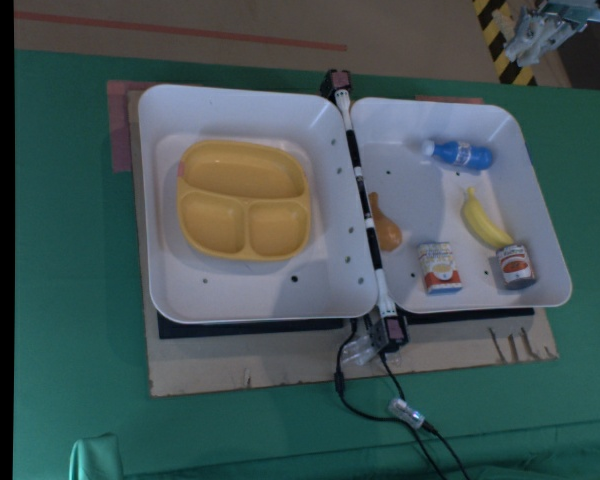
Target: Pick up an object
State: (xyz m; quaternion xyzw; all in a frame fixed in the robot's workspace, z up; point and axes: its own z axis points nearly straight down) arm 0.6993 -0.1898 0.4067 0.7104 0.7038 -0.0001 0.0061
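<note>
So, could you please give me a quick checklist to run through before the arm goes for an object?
1. Objects in the right bin: ok; bottle, banana, drumstick and two cans are there.
2. Objects apart from each other: not ok; banana's tip lies close to the right can.
3. Gripper over the bin: not ok; it is up at the far right, off the bins.
4. Fingers open: cannot tell.
5. Gripper carrying nothing: cannot tell.

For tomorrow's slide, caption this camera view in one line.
Gripper waits beyond the right bin holding bottle, banana, two cans; yellow tray in left bin.
</note>
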